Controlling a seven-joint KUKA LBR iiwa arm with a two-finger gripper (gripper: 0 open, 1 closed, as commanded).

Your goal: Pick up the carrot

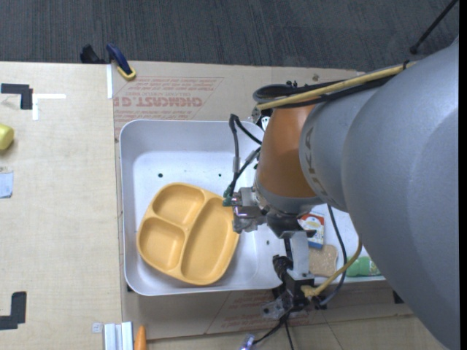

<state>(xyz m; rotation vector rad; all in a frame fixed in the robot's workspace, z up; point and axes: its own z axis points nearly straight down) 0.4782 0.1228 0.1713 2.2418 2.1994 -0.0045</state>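
So my arm [365,166] is hanging over the seam between the 2 white bins, blocking most of the right one. Left bin [146,141] has a yellow 3-compartment plate [186,232] in it. Can't spot the carrot, and can't tell my gripper's state.

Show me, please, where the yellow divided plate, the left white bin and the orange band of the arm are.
yellow divided plate [188,233]: camera view, on its central ridge.
left white bin [175,138]: camera view, on its far wall.
orange band [284,155]: camera view, on its middle.
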